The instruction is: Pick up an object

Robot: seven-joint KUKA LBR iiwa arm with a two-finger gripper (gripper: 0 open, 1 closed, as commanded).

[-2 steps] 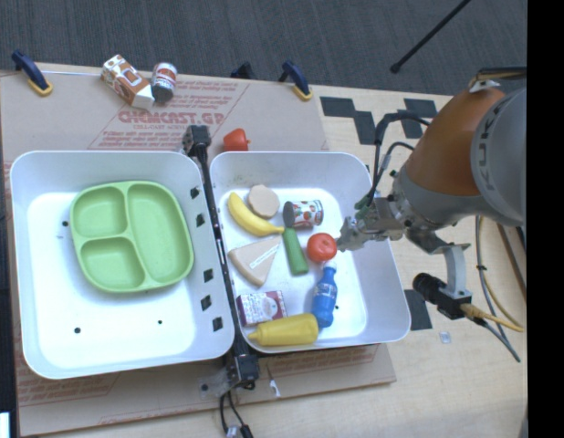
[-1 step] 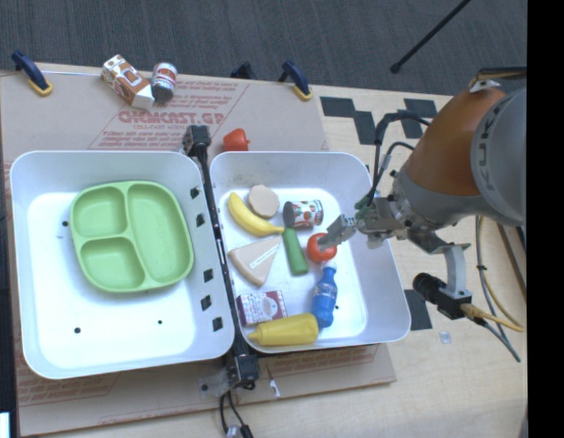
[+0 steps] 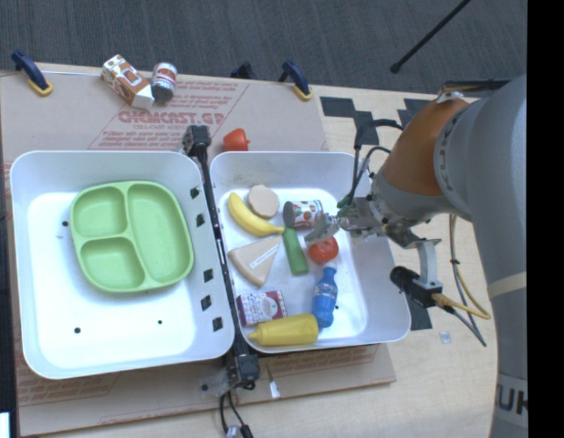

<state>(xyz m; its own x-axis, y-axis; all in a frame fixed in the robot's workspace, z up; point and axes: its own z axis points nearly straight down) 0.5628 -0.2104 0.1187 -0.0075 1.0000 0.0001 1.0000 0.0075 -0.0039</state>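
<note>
Yellow mustard bottle (image 3: 284,330) lies apart from jaws touching tomato (image 3: 325,248).

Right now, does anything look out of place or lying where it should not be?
Yes. Three small things lie outside the bins on the cardboard: a little carton and a can near the far left edge, and a small red item just behind the right bin.

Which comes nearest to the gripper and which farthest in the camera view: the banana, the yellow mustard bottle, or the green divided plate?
From the gripper, over the right bin:
1. Banana, to its left in the right bin.
2. Yellow mustard bottle, at that bin's near edge.
3. Green divided plate, in the left bin.
</note>
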